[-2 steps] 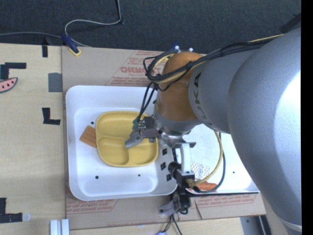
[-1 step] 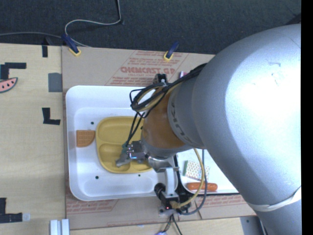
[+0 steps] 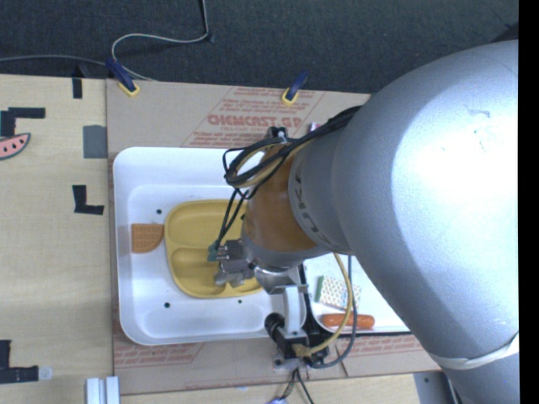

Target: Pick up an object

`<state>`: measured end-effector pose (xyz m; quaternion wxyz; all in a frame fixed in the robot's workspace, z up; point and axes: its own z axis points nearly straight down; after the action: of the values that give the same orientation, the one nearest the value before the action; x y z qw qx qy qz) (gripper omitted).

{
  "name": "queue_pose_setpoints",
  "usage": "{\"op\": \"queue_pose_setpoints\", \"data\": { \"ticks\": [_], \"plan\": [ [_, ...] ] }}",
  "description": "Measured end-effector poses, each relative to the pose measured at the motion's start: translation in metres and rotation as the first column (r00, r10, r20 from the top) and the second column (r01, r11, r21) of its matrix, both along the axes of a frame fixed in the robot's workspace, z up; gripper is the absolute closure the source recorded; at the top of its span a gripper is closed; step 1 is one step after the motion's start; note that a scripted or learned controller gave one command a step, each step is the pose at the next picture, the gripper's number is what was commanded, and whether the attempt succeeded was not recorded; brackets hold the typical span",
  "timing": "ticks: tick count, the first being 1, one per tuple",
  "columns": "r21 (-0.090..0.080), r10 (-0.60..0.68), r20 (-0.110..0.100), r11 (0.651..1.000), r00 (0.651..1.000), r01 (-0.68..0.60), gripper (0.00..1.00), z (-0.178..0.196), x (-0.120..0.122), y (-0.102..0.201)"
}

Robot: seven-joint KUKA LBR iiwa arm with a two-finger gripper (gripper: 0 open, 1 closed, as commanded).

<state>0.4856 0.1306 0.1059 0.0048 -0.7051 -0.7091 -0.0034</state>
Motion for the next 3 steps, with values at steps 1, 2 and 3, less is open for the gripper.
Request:
{"op": "queue_pose_setpoints", "data": {
  "ticks": [1, 2, 3],
  "plan": [
    [-0.011, -0.002, 0.0, 1.0, 1.0, 0.002, 1.0, 0.064, 0.007, 0.094],
    [-0.012, -0.005, 0.002, 1.0, 1.0, 0.005, 1.0, 0.176, 0.011, 0.041],
    [-0.014, -0.006, 0.001, 1.0, 1.0, 0.006, 1.0, 0.165, 0.139, -0.011]
  ]
}}
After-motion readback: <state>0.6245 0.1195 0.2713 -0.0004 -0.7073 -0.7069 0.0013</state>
